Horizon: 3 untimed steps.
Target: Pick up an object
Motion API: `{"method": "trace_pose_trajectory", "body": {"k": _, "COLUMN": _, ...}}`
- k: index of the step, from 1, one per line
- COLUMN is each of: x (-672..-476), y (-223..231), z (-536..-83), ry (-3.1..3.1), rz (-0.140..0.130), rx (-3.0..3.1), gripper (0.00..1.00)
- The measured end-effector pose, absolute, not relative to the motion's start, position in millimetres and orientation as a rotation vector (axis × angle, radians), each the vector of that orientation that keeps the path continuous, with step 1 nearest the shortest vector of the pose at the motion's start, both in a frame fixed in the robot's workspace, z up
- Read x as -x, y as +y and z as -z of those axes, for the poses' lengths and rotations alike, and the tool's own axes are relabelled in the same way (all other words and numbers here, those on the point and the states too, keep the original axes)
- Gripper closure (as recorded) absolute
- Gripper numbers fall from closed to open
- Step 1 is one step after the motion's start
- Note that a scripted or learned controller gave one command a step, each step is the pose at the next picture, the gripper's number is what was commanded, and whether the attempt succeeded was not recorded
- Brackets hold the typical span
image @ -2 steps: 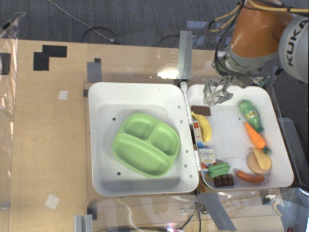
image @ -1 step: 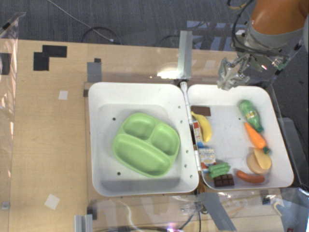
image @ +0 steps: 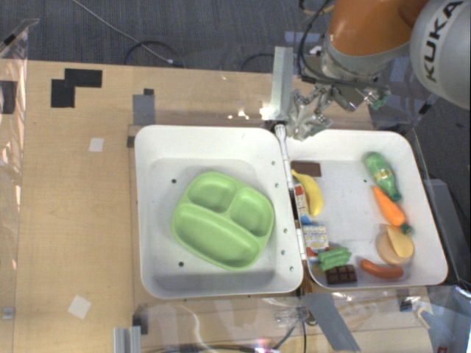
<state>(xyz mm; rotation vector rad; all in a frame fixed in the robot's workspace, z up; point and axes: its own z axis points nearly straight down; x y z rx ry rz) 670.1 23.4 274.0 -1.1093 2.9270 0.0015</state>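
**A:** So, start at the gripper (image: 307,120): you'll see it in the upper middle of the frame, over the far rim of the right bin (image: 346,147), close to the divider. Its jaws look spread a little and nothing sits between them, though the glare there makes the gap hard to judge.

**B:** What's nearest for you to take?

**A:** The banana (image: 311,192), just below the gripper in the frame, lying along the bin's left wall beside a small brown block (image: 308,170). I'd judge it a light, stiff plastic toy with a smooth, curved skin, so it could slip. Take it across the middle, where it's thickest, with the jaws set across its length.

**B:** And further out?

**A:** At the right side of the frame, the green bottle (image: 382,173) and the carrot (image: 389,207) lie end to end, well apart from the banana. Both look rigid and light; the carrot tapers, so you'd grip the thick end. Lower down, the sausage (image: 381,270) and chocolate piece (image: 341,274) crowd the near wall, which leaves you little room. The green tray (image: 223,219) in the left bin (image: 154,197) is wide and flat, a poor fit for two fingers.
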Motion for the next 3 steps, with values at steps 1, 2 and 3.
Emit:
{"method": "trace_pose_trajectory", "body": {"k": 1, "x": -649.4, "y": -54, "z": -190, "ry": 2.838, "rz": 0.001, "rx": 1.339, "gripper": 1.00}}
{"method": "trace_pose_trajectory", "body": {"k": 2, "x": -671.4, "y": -2, "z": -258, "ry": 2.869, "rz": 0.005, "rx": 1.237, "gripper": 1.00}}
{"method": "trace_pose_trajectory", "body": {"k": 3, "x": -670.5, "y": -65, "z": -256, "ry": 2.616, "rz": 0.008, "rx": 1.722, "gripper": 1.00}}
